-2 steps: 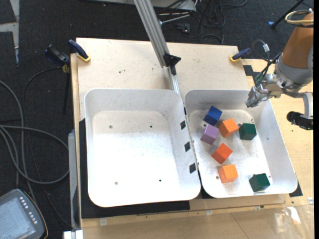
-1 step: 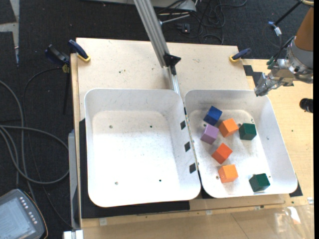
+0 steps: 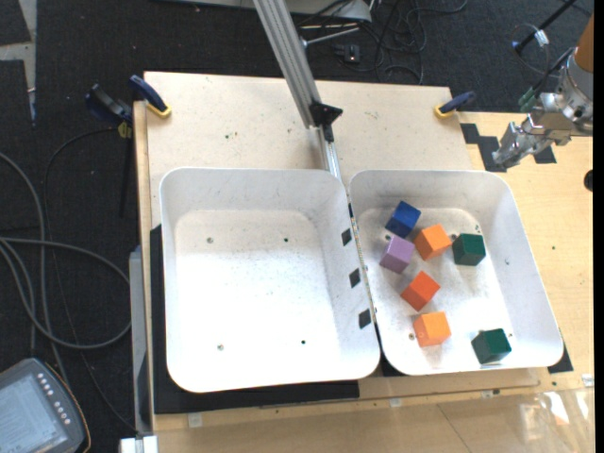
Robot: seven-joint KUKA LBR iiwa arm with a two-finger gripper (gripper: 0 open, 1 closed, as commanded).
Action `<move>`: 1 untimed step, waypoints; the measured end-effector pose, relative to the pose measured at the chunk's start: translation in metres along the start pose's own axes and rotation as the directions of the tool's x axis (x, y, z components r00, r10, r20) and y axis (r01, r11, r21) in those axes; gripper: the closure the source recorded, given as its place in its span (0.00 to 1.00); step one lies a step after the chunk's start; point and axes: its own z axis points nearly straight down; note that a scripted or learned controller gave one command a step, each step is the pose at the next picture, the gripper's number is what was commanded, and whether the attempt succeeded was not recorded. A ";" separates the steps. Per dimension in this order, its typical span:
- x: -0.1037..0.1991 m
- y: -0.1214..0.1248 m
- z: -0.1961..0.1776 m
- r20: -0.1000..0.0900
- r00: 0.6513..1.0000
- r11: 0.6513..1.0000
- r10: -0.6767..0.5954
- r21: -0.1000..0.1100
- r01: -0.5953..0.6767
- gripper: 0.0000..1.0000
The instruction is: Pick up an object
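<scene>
Several small cubes lie in the right bin (image 3: 525,253): a blue cube (image 3: 404,219), a purple cube (image 3: 397,254), an orange cube (image 3: 433,242), a dark green cube (image 3: 468,249), a red-orange cube (image 3: 421,290), a second orange cube (image 3: 432,328) and a second dark green cube (image 3: 491,345). My gripper (image 3: 508,149) hangs at the far right, above the bench outside the bin's back right corner. It is well away from every cube and holds nothing.
The left bin (image 3: 245,272) adjoins the right one. A slanted metal pole (image 3: 293,55) runs down from the top to the gap between the bins. Clamps (image 3: 151,97) (image 3: 454,105) grip the board's back corners.
</scene>
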 end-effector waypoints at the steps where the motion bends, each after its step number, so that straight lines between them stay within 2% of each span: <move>1: 0.050 -0.015 -0.006 -0.004 1.000 1.000 -0.004 0.006 0.004 1.00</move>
